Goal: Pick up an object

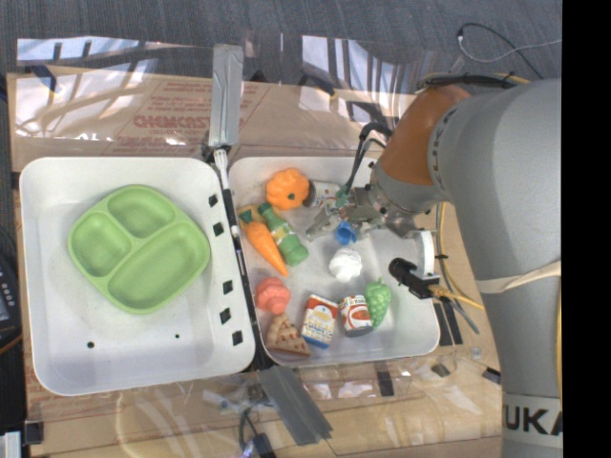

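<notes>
the end effector (336, 219) hangs in the right bin (420, 337), fingers spread, pinching nothing; a pumpkin (286, 189), carrot (266, 244) and white ball (346, 264) crowd around it.

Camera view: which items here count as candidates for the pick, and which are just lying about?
Pick candidates, right bin:
orange pumpkin
carrot
green bottle
white ball
green grapes
pink toy
pizza slice
carton
small can

Lying about:
green divided plate, left bin
</notes>
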`<state>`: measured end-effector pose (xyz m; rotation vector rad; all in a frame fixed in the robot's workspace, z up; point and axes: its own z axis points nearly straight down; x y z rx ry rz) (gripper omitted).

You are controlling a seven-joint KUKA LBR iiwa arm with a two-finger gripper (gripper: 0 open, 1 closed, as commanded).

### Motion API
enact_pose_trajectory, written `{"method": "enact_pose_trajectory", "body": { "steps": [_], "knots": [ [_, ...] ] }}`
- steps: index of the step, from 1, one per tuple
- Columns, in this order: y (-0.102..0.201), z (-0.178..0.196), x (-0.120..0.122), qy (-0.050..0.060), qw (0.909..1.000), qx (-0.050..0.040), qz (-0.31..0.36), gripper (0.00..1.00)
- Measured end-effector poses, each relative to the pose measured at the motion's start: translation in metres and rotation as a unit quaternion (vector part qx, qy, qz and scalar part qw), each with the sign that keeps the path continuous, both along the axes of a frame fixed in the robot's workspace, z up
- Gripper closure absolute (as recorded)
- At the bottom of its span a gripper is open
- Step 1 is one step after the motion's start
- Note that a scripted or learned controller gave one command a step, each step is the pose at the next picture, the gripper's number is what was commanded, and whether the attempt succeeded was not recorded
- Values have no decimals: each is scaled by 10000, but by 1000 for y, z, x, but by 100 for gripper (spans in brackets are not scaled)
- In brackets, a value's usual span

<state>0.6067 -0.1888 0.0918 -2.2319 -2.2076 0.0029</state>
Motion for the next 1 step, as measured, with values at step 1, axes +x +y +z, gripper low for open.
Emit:
{"method": "enact_pose_trajectory", "body": {
  "steps": [1],
  "knots": [
    [1,9,0,20,10000,1,31,100]
  ]
}}
